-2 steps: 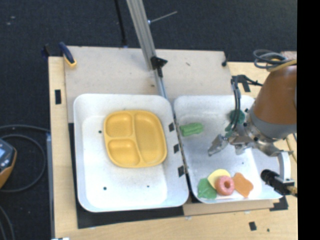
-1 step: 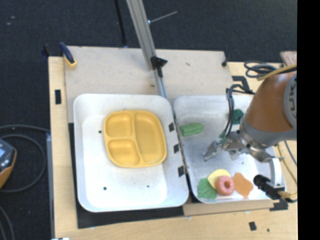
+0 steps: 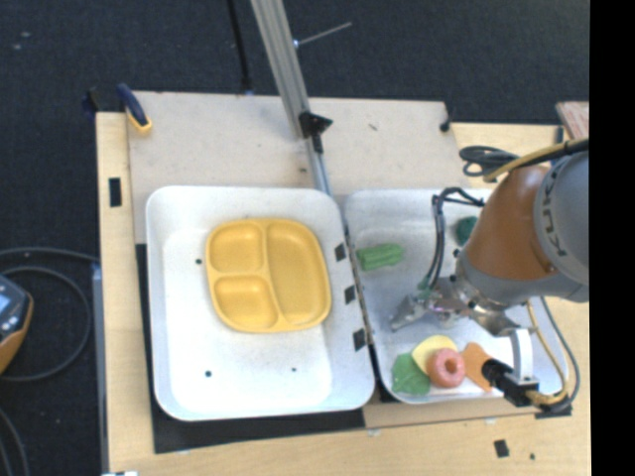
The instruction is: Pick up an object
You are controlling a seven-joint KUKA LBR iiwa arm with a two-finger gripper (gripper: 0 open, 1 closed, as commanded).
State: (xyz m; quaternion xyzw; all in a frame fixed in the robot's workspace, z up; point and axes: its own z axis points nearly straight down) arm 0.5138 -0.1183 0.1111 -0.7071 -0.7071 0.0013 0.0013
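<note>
We saw the grey arm with its orange band (image 3: 511, 231) reach in from three o'clock over the right shallow white plastic bin (image 3: 397, 206), its end effector (image 3: 422, 310) low near that bin's middle; we could not tell from the view how the end effector stood, and nothing showed clamped in it. At about eleven o'clock from the end effector lay a green cylindrical soft piece (image 3: 379, 257), apart from it. Towards five o'clock, at the bin's near edge, sat a cluster: a pink ring-shaped doughnut toy (image 3: 446, 367) resting on a yellow round flat piece (image 3: 433, 348), a green leaf-like lump (image 3: 409, 376) just beside it at nine o'clock, and an orange wedge-shaped piece (image 3: 479, 363) at three o'clock. The left shallow white plastic bin (image 3: 179, 365) held a yellow plastic three-compartment plate (image 3: 268, 273). On the wooden bench (image 3: 228, 137), scissors with dark handles (image 3: 486, 157) lay at twelve o'clock from the arm.
</note>
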